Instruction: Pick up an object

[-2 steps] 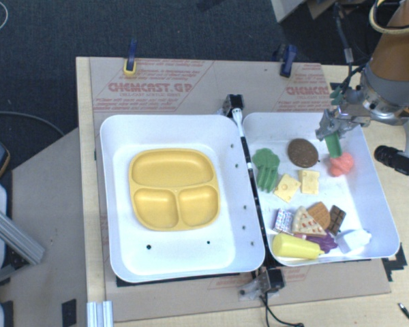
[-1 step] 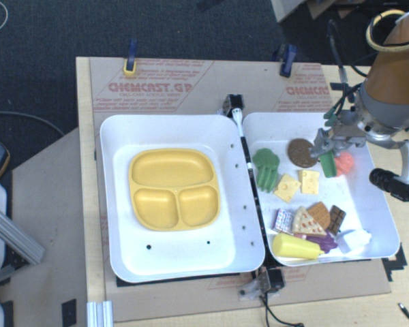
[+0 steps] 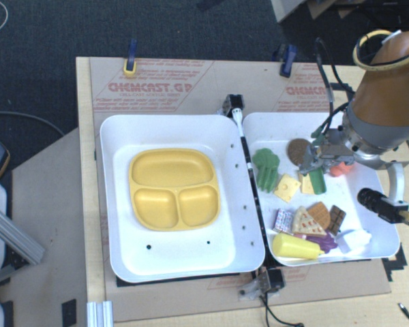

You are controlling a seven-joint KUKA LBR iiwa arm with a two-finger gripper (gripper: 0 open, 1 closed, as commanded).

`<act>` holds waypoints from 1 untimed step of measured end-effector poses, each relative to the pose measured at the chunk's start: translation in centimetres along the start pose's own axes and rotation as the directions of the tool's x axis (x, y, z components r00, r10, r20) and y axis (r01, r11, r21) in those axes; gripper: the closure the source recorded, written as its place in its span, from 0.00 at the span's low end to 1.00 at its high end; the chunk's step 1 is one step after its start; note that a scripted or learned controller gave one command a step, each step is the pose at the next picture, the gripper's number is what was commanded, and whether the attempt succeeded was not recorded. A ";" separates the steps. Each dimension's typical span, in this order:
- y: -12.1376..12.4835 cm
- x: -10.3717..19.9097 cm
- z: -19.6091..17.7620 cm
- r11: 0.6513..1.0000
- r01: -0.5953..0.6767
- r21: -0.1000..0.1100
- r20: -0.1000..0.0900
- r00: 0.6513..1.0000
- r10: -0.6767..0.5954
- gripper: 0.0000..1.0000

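Note:
The right bin point(image 3: 259, 131) holds several toy foods. Among them are a green leafy piece point(image 3: 266, 167), a yellow cheese wedge point(image 3: 286, 188), a brown round piece point(image 3: 298, 150), a small green piece point(image 3: 318, 183) and a red piece point(image 3: 339, 169). My gripper point(image 3: 315, 163) is low in this bin, just above the small green piece and between the brown round piece and the red one. Nothing can be seen held in it. The grey wrist hides what lies directly beneath it.
The left bin point(image 3: 116, 182) holds a yellow divided plate point(image 3: 172, 187). Near the right bin's front lie a yellow oblong toy point(image 3: 296, 247), a purple piece point(image 3: 322, 240), crackers point(image 3: 308, 220), a chocolate bar point(image 3: 336, 218) and a foil wrapper point(image 3: 283, 219). A black cylinder point(image 3: 378, 205) juts in by the arm.

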State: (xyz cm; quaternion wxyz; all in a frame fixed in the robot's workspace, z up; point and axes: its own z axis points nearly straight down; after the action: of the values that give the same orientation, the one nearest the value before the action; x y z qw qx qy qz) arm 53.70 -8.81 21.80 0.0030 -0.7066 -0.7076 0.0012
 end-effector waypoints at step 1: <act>1.6 -0.2 0.1 1.000 -0.001 -0.009 0.004 1.000 0.001 1.00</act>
State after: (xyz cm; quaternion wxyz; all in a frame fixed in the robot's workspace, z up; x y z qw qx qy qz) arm 55.29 -9.02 21.64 -0.0014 -0.7069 -0.7073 -0.0006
